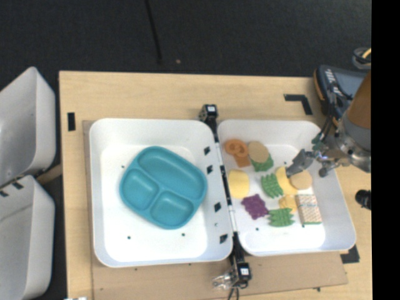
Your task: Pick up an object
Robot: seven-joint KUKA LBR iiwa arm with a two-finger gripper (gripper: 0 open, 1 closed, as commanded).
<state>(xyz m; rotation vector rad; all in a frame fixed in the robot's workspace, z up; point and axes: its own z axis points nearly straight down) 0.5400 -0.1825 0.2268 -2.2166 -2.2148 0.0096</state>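
Robotics lab: plywood bench (pixel 156 95), twin white bins (pixel 112 242), toy food (pixel 259 155), dark floor.

Dark floor (pixel 187 24) behind wooden bench (pixel 156 95); white chairs (pixel 25 130) at left

From my remote station, even overhead light washes the 2 white bins (pixel 156 189) nearly shadowless; the floor beyond them falls dark, and the whole frame reads soft, low-resolution.
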